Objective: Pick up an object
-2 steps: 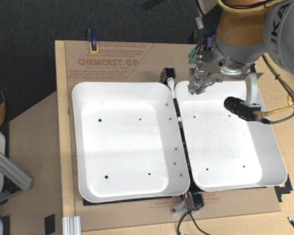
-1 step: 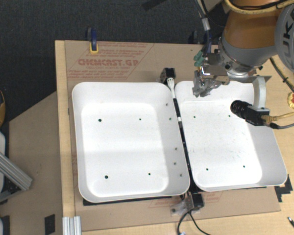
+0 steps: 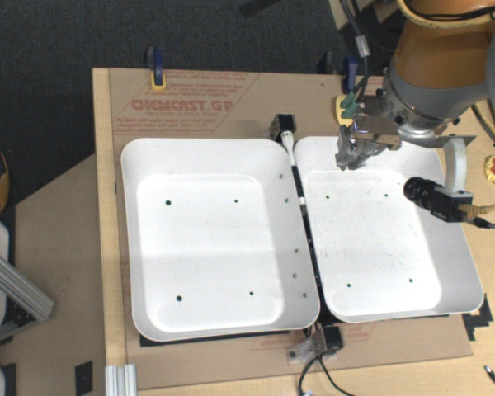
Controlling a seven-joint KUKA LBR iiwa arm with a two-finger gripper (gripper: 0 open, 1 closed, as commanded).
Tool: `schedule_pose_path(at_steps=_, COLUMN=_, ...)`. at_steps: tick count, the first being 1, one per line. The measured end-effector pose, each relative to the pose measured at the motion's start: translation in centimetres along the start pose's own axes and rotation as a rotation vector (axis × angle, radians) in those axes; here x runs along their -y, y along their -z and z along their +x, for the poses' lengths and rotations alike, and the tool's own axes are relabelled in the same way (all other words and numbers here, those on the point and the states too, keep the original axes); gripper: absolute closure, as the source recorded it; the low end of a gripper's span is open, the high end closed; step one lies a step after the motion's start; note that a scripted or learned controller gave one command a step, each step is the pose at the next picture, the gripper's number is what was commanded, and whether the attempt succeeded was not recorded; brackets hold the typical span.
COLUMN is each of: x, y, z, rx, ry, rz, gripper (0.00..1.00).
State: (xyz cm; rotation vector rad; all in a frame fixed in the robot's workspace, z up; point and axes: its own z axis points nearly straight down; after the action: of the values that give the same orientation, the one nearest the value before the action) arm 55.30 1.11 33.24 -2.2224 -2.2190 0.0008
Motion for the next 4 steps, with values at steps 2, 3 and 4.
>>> schedule_pose_path(at_steps=2, x=-0.9, y=2.5, z=-10.4, rx=0.005, ry=-0.006, rz=-0.006, gripper=1.00)
schedule_pose_path(at_steps=3, x=-1.2, y=-6.7, z=-4.4, rx=-0.002, ry=0.006, rz=0.007, gripper=1.00)
schedule_pose_path(at_steps=4, x=1.1, y=5.3, z=1.0, rx=-0.001, ry=0.008, rz=-0.011, gripper=1.00)
